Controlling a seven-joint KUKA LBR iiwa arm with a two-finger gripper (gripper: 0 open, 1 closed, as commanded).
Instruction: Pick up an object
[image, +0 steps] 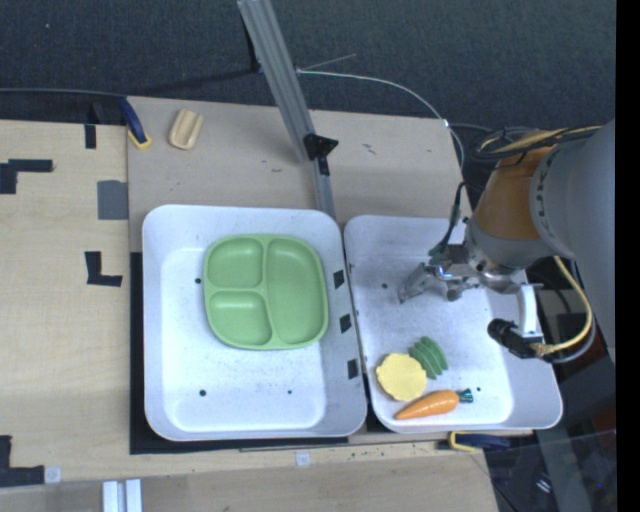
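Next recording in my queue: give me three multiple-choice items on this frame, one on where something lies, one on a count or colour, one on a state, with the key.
1. Where does the green divided plate lie?
A. In the left bin
B. In the right bin
C. On the bare bench

2. How many toy foods lie in the right bin?
A. One
B. Three
C. Five

3. How does the carrot stand to the gripper?
A. Held between its fingers
B. Lying loose near the bin's front edge, apart from it
C. Resting on the plate

Key:
1 A: the plate sits inside the left bin's walls.
2 B: a carrot, a yellow piece and a green piece are grouped there.
3 B: the gripper hangs over the bin's upper part, with bare floor between it and the carrot.
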